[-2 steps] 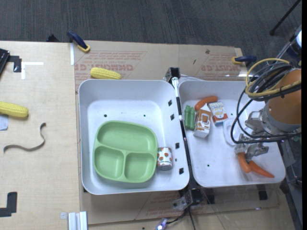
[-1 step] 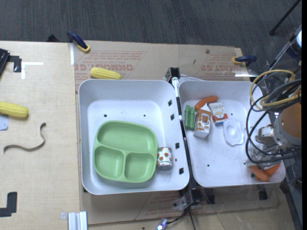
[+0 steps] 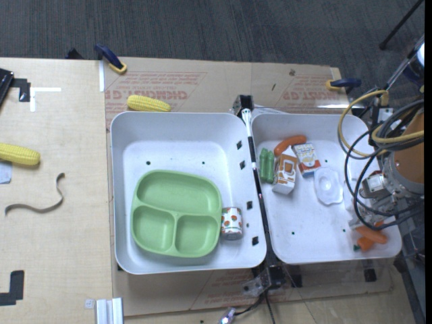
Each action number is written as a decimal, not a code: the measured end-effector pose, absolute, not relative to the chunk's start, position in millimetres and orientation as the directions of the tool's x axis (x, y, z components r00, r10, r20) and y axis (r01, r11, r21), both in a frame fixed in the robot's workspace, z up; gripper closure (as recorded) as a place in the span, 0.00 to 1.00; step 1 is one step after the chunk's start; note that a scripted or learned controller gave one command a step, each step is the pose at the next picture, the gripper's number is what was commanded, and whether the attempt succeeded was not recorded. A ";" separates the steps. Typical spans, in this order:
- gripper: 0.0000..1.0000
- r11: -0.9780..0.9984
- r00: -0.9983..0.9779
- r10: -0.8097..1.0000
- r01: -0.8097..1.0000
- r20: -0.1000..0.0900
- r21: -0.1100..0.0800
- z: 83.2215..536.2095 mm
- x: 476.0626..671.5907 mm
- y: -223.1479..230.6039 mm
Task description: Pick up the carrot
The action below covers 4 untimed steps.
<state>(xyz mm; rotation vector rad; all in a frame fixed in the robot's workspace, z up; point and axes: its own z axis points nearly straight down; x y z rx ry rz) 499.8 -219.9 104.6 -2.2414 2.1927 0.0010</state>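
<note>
The carrot (image 3: 371, 238) is a short orange piece with a green end. It lies in the near right corner of the right bin (image 3: 304, 241), close to the bin's rim. My gripper (image 3: 370, 216) hangs right above it at the end of the grey arm, amid looping black and yellow cables. Cables and the wrist block the view of the gripper's tip, and whether it touches the carrot is unclear.
The right bin also holds a red-orange sausage (image 3: 290, 144), a green vegetable (image 3: 266, 165), two small cartons (image 3: 285, 174) and a clear cup (image 3: 327, 185). The left bin holds a green divided plate (image 3: 177, 214) and a small can (image 3: 231, 223). Two corn cobs (image 3: 148, 103) lie outside.
</note>
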 end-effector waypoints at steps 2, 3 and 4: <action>1.00 -0.485 0.485 -0.875 -0.875 -0.002 -0.010 95.5 489.7 -211.0; 1.00 -0.627 0.628 -0.779 -0.779 0.000 -0.013 95.7 482.8 -206.4; 1.00 -0.622 0.622 -0.783 -0.783 -0.003 -0.017 104.7 484.1 -204.3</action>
